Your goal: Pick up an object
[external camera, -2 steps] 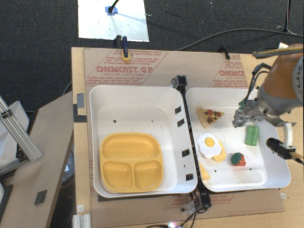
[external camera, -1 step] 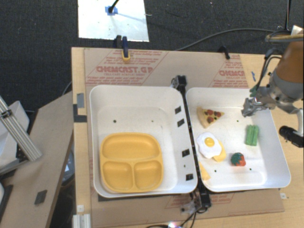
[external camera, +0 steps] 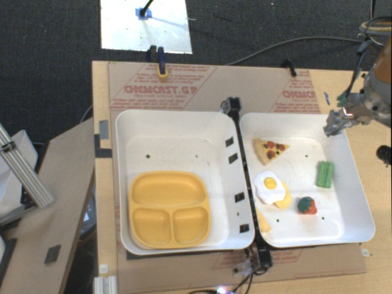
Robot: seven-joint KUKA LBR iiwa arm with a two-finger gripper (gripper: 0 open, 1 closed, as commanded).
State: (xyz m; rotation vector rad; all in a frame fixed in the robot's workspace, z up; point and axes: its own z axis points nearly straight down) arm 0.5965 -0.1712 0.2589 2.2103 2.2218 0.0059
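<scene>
We note the left bin [external camera: 177,127] first: a yellow tray [external camera: 170,208] with three compartments lies in it, filling the 6 o'clock part of the floor, one large compartment toward 12 and two small ones toward 6. A black divider [external camera: 244,176] with clips runs between the bins.

In the right bin [external camera: 349,225] we count five items. A pizza slice [external camera: 270,149] lies at about 11 o'clock of the floor. A fried egg [external camera: 269,186] sits near 8 o'clock, just beside the divider, touching a yellow piece [external camera: 283,199] at its 4 o'clock side. Another pale yellow piece [external camera: 263,223] lies at 7 o'clock, against the bin wall. A red and green item [external camera: 307,206] sits at about 5 o'clock, apart from the egg. A green block [external camera: 324,174] lies at 3 o'clock, upright along the floor, near the right wall.

The gripper [external camera: 336,124] hangs over the bin's 1 o'clock corner, well apart from every item. We cannot tell how it is set. Nothing shows in it.
</scene>
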